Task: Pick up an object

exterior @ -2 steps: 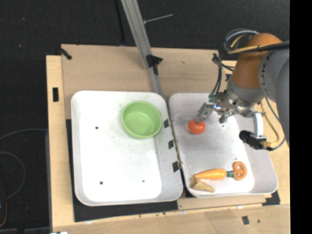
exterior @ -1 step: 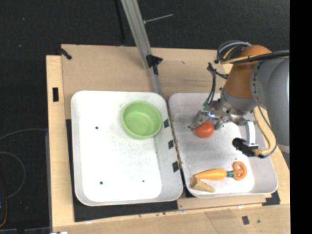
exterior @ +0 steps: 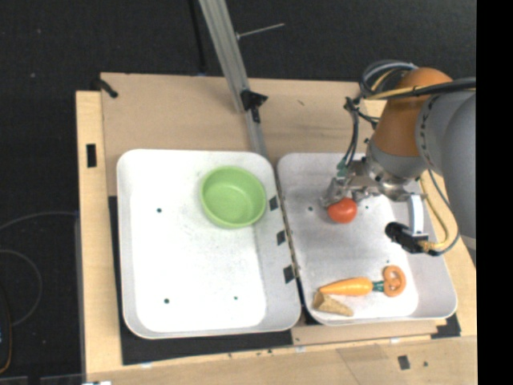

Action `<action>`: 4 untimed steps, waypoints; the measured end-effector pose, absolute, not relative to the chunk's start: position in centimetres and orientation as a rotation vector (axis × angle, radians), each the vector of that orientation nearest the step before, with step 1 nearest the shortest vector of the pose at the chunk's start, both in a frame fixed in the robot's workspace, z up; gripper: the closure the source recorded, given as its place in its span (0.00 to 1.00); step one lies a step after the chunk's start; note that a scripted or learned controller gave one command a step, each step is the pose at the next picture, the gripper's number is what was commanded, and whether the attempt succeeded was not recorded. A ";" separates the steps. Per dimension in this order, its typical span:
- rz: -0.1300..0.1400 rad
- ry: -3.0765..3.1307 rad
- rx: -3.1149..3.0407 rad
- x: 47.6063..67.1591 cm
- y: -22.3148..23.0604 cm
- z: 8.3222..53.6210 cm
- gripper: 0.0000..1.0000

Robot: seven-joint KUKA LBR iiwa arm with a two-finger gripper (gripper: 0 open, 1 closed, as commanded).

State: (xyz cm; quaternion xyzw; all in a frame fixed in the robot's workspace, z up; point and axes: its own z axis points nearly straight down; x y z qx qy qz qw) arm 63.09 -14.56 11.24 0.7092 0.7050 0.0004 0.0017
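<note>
Honestly, the gripper hangs right over the red tomato in the right bin; can't tell if the jaws are gripping it, so I'd center, squeeze, then lift slowly.

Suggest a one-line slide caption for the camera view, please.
KUKA arm's gripper poised over a red tomato in the right bin; green bowl in the left bin.

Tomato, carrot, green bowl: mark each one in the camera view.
Tomato (exterior: pixel 343 210), camera view, middle of its red body.
Carrot (exterior: pixel 346 286), camera view, middle of the orange shaft.
Green bowl (exterior: pixel 232 196), camera view, centre of its inner floor.
</note>
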 end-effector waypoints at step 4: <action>-0.001 2.228 2.215 63.1 -8.1 25.0 1.00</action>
